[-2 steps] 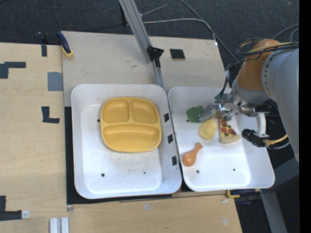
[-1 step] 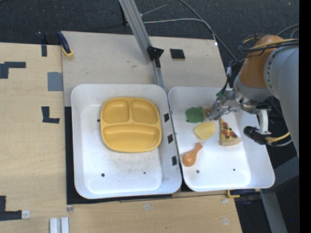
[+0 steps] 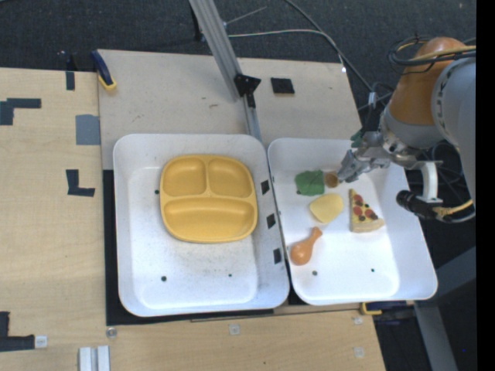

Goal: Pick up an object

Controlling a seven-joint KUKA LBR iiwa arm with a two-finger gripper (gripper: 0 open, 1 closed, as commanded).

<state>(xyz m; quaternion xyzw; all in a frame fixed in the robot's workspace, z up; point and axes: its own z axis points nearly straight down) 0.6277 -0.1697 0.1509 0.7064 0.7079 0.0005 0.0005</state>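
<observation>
Tool: tool [image 3: 346,176] low over the right bin [image 3: 410,284], near its far edge; whether it is open or has hold of anything I cannot tell
Nearest things: small brown piece [image 3: 332,180] just beside the tip; green piece [image 3: 309,182] next to that
Others: yellow piece [image 3: 326,208], pizza slice [image 3: 363,212], orange drumstick [image 3: 305,247] toward the bin's middle
Left bin: yellow divided plate [image 3: 208,198]
Handling: probably light, stiff plastic toys, a bit slippery; grip across the narrow sides

Plate [image 3: 208,198] in left bin [image 3: 131,230], toys [image 3: 337,207] in right bin [image 3: 387,277]
</observation>
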